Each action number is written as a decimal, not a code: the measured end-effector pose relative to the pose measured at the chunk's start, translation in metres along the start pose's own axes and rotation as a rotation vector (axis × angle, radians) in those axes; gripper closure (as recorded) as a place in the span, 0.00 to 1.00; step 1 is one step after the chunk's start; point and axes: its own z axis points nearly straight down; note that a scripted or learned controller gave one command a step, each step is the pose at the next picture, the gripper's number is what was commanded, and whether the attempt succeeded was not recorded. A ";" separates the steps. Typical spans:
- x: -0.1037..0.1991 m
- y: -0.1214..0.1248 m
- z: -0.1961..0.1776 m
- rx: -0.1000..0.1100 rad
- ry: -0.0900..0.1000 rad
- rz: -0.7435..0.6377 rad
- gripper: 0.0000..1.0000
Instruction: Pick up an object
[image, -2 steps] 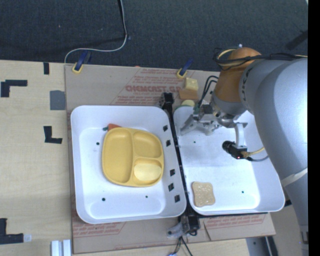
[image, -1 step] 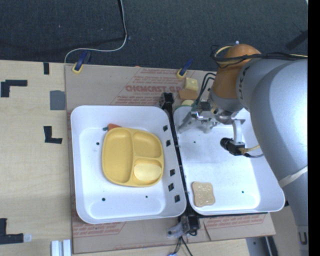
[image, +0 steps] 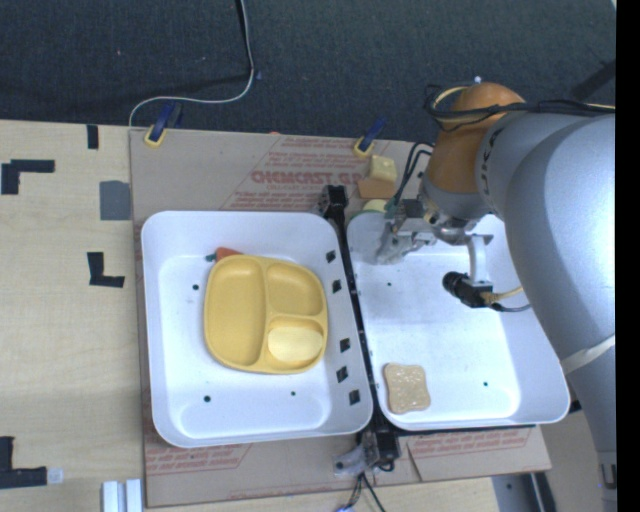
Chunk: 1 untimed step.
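You can read little here — only faint red print along the far edge of the cardboard sheet (image: 290, 175) under the bins, too blurred to spell out.

Bulky grey arm (image: 560, 210) with orange wrist band (image: 468, 140) (black cable trailing).

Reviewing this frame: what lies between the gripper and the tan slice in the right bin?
In the camera view, bare white bin floor lies between the gripper and the tan slice at the right bin's near edge; nothing else sits on that stretch.
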 end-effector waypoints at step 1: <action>0.000 0.000 0.000 0.000 0.000 0.000 0.00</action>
